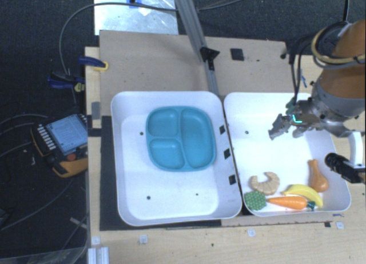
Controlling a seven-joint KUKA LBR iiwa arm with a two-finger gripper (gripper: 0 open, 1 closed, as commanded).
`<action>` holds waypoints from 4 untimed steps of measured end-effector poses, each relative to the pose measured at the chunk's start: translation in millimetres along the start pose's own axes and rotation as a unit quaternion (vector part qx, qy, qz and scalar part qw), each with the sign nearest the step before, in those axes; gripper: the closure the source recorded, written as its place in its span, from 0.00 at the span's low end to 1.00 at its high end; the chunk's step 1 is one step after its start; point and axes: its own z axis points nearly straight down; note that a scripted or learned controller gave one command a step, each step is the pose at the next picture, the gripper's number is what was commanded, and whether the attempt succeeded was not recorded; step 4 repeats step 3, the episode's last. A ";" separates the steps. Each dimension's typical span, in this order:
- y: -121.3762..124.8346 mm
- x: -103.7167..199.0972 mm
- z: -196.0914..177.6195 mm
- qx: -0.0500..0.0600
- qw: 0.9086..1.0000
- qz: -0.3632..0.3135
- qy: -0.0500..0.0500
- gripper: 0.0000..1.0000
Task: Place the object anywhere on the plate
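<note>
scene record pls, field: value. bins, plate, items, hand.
left bin: holds the blue plate, three compartments, nothing on it
right bin: toy food bunched in its near right corner
items: croissant, banana, carrot, broccoli, drumstick
hand: above the right bin's far part, apart from the food, nothing between its fingers
task state: no item on the plate yet
</note>
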 end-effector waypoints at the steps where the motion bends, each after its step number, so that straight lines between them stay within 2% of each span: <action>1: 0.8 0.0 -1.6 -0.002 1.000 0.000 0.000 0.00; 2: -8.7 1.1 51.9 0.000 1.000 0.002 0.000 0.00; 3: -8.2 0.4 114.8 0.001 1.000 0.002 0.000 0.00; 4: -8.2 0.4 114.8 0.001 1.000 0.002 0.000 0.00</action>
